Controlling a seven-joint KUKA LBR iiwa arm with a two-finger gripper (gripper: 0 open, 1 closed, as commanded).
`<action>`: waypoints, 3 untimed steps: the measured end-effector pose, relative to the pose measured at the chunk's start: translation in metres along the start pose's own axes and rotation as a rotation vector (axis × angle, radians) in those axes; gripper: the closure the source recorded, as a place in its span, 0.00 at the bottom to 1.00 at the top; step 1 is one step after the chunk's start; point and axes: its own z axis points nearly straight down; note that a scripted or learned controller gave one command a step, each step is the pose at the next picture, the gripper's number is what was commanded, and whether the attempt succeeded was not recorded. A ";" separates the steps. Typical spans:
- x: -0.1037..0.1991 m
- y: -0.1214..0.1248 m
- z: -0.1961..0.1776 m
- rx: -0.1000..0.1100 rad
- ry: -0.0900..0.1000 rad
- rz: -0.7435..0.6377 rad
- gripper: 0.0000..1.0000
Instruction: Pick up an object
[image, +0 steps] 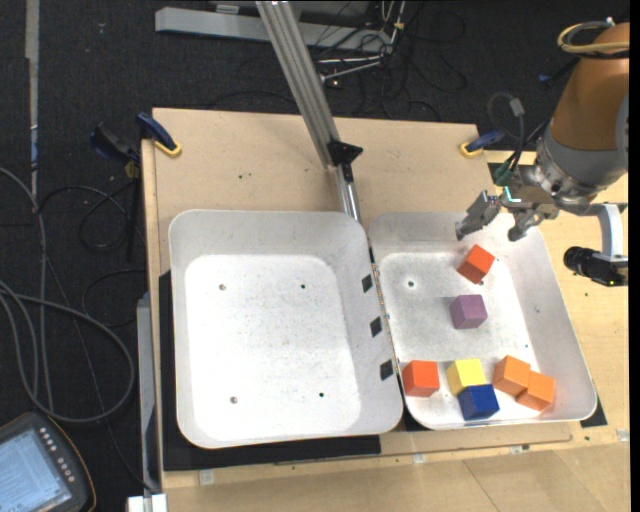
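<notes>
We see the arm cut off by the top and right edges, so its base lies out of frame. The screen at lower left is cropped by the left and bottom edges, and its display is too blurred to read. The slanted metal pole runs off the top edge. The blue block covers part of the yellow block.

Six small blocks lie in the right bin: an orange block farthest back, a purple block mid-bin, and along the near wall an orange-red block, a yellow block touching a blue block, and two touching orange blocks.
</notes>
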 end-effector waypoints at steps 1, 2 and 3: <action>0.000 0.000 -0.002 -0.002 -0.001 -0.001 0.00; -0.004 0.001 0.043 0.001 -0.001 0.002 0.00; -0.004 -0.001 0.086 0.001 -0.001 0.002 0.00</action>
